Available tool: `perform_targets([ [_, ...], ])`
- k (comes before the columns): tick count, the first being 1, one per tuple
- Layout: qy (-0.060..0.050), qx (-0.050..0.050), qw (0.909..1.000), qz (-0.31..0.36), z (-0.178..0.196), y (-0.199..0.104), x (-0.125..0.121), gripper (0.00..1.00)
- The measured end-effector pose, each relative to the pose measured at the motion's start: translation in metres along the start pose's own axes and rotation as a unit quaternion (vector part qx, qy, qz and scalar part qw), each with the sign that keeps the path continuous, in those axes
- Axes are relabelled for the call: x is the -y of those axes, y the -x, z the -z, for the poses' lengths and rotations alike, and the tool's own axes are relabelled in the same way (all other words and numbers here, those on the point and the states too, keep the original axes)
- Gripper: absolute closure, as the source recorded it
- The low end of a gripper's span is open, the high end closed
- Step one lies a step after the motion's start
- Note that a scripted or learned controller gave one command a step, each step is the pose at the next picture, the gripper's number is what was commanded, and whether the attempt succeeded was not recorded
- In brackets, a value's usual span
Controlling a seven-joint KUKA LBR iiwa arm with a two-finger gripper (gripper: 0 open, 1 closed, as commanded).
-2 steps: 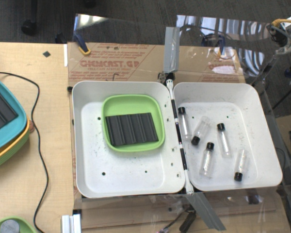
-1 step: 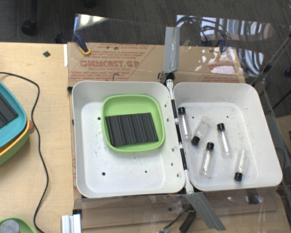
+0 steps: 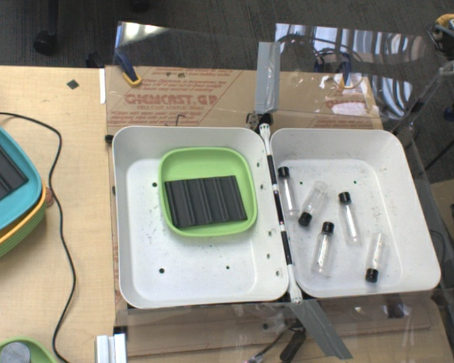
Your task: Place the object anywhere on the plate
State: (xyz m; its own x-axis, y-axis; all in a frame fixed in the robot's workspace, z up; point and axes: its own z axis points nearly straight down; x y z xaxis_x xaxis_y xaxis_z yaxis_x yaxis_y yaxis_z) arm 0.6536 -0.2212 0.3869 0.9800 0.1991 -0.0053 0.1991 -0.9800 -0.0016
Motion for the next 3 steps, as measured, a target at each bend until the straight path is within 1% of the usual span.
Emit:
perform_targets([
  [1, 0.0, 0.001, 1.0, 0.003, -0.027, -0.001, 0.004, 0.0],
  [2, 0.0, -0.001, 1.0, 0.003, 0.053, 0.0, 0.0, 0.0],
  [3, 0.0, 0.0, 1.0, -0.001, 0.039, 0.003, -0.001, 0.0],
])
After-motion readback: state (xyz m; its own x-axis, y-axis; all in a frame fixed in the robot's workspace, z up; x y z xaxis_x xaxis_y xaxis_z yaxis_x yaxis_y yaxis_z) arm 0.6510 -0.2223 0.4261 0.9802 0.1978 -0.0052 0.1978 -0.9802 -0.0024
